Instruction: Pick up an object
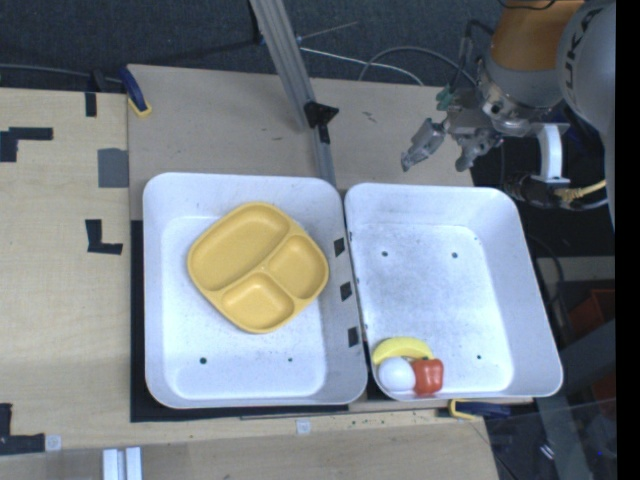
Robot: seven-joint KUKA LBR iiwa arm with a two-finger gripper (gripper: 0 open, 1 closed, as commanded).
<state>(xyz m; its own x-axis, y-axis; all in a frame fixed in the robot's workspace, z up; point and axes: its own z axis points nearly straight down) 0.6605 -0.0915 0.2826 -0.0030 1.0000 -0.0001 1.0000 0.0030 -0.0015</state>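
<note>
A: Nearest cam, w/ the end effector (447, 149) far up beyond them: three small things bunched in the right bin's (520, 268) near-left corner. Yellow curved piece (401, 347), banana-like, w/ a smooth white ball (396, 374) touching under it and a red blocky bit (428, 375) just beside the ball.

B: And the end effector itself?

A: Over bare desk (220, 118) past the right bin's far rim, fingers parted, nothing btwn them. Grey metal, orange band on the arm (535, 28) above.

B: Left bin (165, 298)?

A: Well off to the end effector's left and nearer cam. Shallow white plastic, speckled, rounded corners. Holds a yellow plate (257, 266), glossy, three compartments, rounded-square, sitting skewed.

B: Desk surface?

A: Pale wood-look board.
</note>
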